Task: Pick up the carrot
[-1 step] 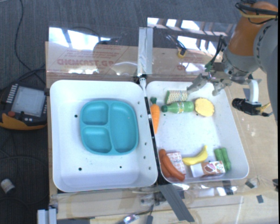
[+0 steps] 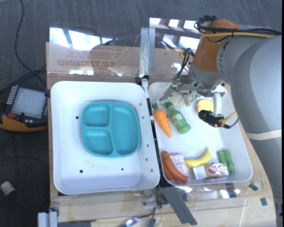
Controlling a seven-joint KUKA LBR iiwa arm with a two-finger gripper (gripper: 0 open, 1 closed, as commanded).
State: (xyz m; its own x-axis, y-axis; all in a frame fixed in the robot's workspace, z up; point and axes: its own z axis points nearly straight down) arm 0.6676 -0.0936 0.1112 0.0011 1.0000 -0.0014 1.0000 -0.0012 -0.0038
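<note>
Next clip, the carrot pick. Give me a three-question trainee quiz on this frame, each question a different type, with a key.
1. True or false: the carrot lies in the left bin on the teal divided plate.
2. Multiple choice: what lies right beside the carrot, on its right in the view? A) the green bottle B) the banana C) the sausage
3. Fill in: the gripper is over the ____ end of the right bin, up-view of the carrot.

Key
1. False. The carrot lies in the right bin near its left wall, and nothing lies on the plate.
2. A.
3. Far (top of the view); the carrot is not between its fingers.
</note>
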